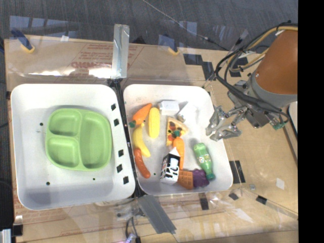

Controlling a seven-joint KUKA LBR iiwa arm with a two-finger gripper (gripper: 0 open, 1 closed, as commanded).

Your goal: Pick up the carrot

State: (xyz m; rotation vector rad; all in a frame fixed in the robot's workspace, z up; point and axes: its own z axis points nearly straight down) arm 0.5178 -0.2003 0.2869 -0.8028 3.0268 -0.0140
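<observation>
Camera view: carrot [141, 113] lies in the right bin [217, 171], upper-left part, near the wall shared with the left bin [25, 135]. Long axis runs diagonally, one end toward the bin's upper middle, the other down-left; which end is the tip, cannot tell. It sits just beside a corn cob [153, 122] and above a banana [138, 142]. Other items in the same bin: a pizza slice [175, 129], a green bottle [204, 159], a small black-and-white carton [171, 167], a sausage [142, 164], a purple-and-orange item at the lower edge, hard to identify. Left bin holds a green divided plate [78, 138]. Claw [220, 128] hovers over the right rim of the right bin, well apart from the carrot, fingers spread, nothing between them. Surface [268, 171] is tan board under clear sheeting, with tape patches; dark carpet-like floor beyond. Arm body is cut off at the right edge.
</observation>
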